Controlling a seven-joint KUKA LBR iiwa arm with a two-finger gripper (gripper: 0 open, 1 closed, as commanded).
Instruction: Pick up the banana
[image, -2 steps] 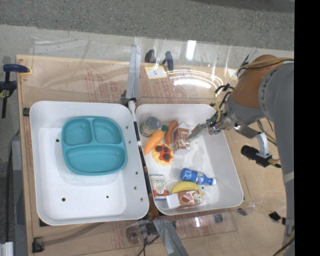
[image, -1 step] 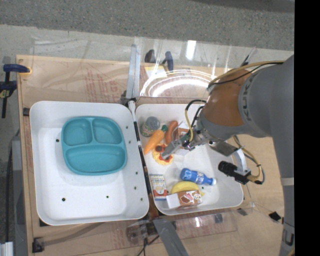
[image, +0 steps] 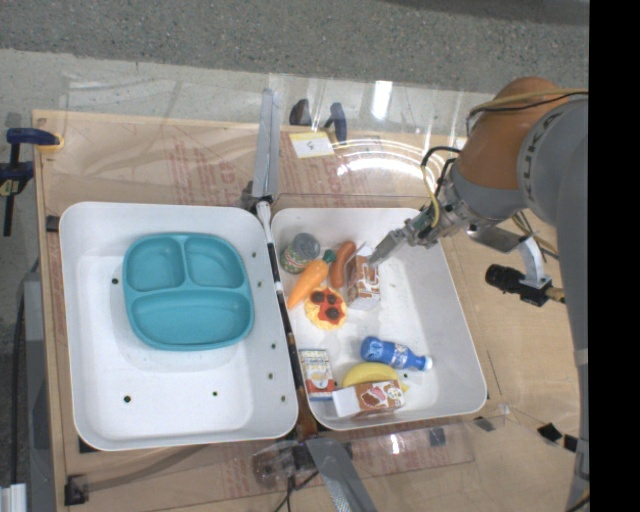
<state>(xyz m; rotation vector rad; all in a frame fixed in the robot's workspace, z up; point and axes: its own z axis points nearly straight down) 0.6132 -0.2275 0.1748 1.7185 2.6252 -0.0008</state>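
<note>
Two white bins on the bench, with the arm reaching into the right one.

Left bin (image: 100, 400): a teal divided plate (image: 187, 290) lies flat in its upper half. Right bin (image: 455, 340): along the left wall, a small can (image: 299, 250), a carrot (image: 306, 284), a sausage (image: 343, 260) and a slice of toy pizza (image: 327, 308); a brown packet (image: 364, 284) sits just beside them. Nearer the front edge lie a small carton (image: 317, 371), the banana (image: 370, 374), a snack box (image: 372, 398) touching the banana's lower side, and a blue bottle (image: 393, 354) just above it. The gripper (image: 378, 251) hangs over the packet, well apart from the banana; whether its fingers are spread or closed cannot be told, and nothing is visibly held.
</note>
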